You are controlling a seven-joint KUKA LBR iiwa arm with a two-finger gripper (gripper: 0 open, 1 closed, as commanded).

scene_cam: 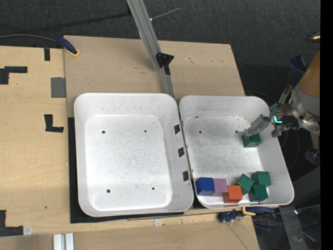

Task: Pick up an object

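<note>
Reaching in from the right over the right-hand shallow white plastic bin [208, 119], the grey two-finger claw [253, 129] at the wrist of the grey arm with its orange band [312, 79]. Tilted down and leftward, tip right at a small dark green cube [252, 140] near the bin's right wall, apart from the other blocks. Impossible to tell whether closed on that cube or merely touching it from above; contact point too small and blurred.

Along the bin's near edge, a huddled row: a blue cube [205, 186], a pale purple cube [220, 185], an orange cube [234, 192] and three more green blocks [255, 185] packed against the corner. Probably the reason for aiming at the lone cube: free sides for a grip, no neighbours in the way.

Left-hand white bin [125, 155] alongside on the wooden counter [114, 61], likely the drop place. Lift not yet evident.
</note>
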